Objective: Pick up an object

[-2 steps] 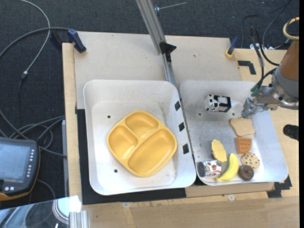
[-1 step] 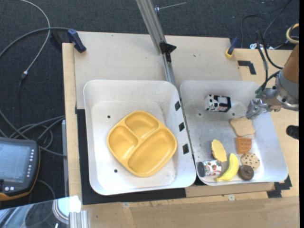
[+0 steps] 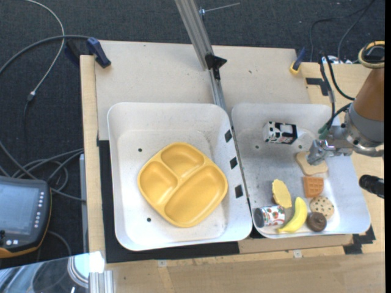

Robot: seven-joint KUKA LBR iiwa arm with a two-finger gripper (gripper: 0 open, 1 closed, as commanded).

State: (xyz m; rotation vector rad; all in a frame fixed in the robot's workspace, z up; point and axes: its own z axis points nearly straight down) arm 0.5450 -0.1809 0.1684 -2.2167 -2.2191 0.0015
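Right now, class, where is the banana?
The banana lies at the right bin's front edge, between the small can and the chocolate doughnut.

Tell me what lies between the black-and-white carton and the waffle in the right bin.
In the camera view, a tan slice of toast lies between the black-and-white carton and the waffle, with the gripper right above its edge.

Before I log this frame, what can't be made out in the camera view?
- Gripper: too small and blurred to tell open from shut.
- Tan slice under it: upper edge covered by the gripper, contact unclear.
- Small can: label too small to read.
- Arm: cut off by the right edge.
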